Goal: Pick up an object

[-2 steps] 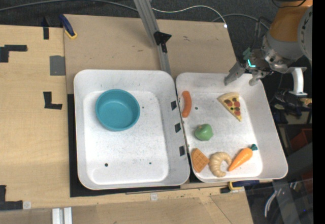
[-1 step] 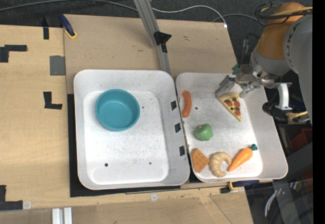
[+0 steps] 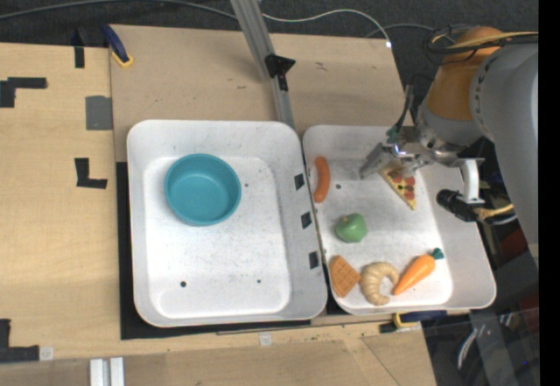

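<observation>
Nearest to you, along the front edge of the right bin (image 3: pixel 464 284), lie a waffle piece (image 3: pixel 344 275), a croissant (image 3: pixel 378 281) and a carrot (image 3: pixel 415 272). You see a green apple (image 3: pixel 351 228) in the middle of this bin and a sausage (image 3: pixel 321 178) by its left wall. Your gripper (image 3: pixel 395 158) is low at the back right part, its two dark fingers spread wide, holding nothing. Just beside it lies the pizza slice (image 3: pixel 403 186): a flat triangle, yellow with red spots, its point toward the front edge. A teal bowl (image 3: pixel 203 189) sits in the left bin (image 3: pixel 144 148).
</observation>
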### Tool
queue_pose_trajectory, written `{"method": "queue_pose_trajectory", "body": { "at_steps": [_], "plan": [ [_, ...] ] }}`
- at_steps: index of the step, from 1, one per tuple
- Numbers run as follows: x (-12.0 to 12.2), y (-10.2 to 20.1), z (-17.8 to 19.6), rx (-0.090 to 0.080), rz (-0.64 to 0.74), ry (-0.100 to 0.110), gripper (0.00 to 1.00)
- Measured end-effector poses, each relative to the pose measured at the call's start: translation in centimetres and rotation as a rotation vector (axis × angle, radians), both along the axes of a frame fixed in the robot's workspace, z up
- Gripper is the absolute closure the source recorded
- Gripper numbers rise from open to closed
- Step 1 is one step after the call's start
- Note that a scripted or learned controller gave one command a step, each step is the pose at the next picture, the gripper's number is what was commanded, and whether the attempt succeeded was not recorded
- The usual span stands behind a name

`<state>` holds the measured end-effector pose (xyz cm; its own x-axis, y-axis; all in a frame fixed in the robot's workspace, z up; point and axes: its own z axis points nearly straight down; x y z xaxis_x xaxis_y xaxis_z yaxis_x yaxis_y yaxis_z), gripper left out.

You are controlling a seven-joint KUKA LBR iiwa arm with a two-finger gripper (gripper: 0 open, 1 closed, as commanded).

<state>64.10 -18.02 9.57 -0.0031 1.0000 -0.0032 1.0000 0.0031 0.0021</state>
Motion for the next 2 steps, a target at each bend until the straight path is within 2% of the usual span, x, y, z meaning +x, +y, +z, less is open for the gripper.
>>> {"method": "queue_pose_trajectory", "body": {
  "at_steps": [1, 2],
  "plan": [
    [0.1, 0.1, 1.2, 0.000, 0.001, -0.002, 1.00],
    [0.5, 0.5, 5.6, 0.003, -0.001, -0.001, 1.00]
  ]
}}
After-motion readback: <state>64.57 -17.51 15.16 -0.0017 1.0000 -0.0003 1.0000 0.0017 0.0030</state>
